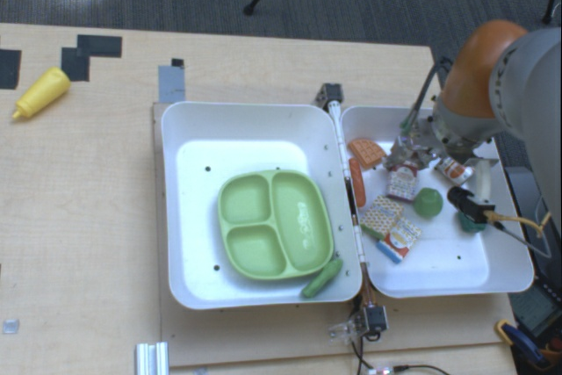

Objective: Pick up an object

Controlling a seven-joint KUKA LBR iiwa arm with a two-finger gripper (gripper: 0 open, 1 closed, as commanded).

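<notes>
The right bin point(439, 272) holds several small items. Among them are an orange waffle-like piece point(367, 152), a red sausage point(356, 181), a small printed packet point(402, 185), a green ball point(428, 203), a patterned pouch point(382, 215) and a colourful box point(399, 240). A dark teal item point(469, 211) and a white-and-red piece point(455, 169) lie to the right. My gripper point(411, 155) hangs low over the bin's back part, just above the printed packet and beside the waffle piece. The grey arm with its orange band point(481, 70) reaches in from the right.
The left bin point(189, 189) carries a green divided plate point(275, 224) and a green pickle-shaped item point(321, 277) at its front right corner. A yellow bottle-like object point(39, 92) lies on the bench at far left. Cables run along the right bin's right edge.
</notes>
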